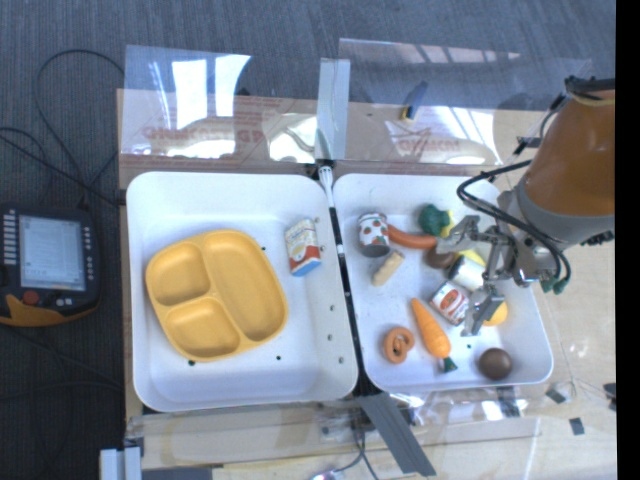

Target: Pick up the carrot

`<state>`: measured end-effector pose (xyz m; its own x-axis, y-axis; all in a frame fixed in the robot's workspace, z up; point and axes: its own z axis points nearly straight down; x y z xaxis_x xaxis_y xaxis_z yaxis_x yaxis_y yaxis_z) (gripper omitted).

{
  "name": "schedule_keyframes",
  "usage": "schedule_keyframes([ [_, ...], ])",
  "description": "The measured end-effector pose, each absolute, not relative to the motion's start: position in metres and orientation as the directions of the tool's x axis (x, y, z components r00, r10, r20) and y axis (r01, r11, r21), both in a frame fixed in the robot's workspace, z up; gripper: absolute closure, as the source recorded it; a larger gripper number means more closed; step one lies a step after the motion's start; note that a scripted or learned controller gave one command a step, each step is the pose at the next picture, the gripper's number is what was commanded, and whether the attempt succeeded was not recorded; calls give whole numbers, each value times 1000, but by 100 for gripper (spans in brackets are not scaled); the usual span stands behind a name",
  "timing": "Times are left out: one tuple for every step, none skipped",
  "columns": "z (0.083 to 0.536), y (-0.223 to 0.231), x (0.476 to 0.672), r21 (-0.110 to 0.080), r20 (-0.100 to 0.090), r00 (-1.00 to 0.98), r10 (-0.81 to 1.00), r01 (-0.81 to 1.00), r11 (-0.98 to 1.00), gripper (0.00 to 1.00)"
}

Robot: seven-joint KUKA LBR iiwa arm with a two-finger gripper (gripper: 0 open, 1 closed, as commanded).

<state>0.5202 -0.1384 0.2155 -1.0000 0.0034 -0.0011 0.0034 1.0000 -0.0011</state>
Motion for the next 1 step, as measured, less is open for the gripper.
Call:
schedule_keyframes([
  [98, -129, 490, -3, -12, -997, -74, -74, 997, 0],
])
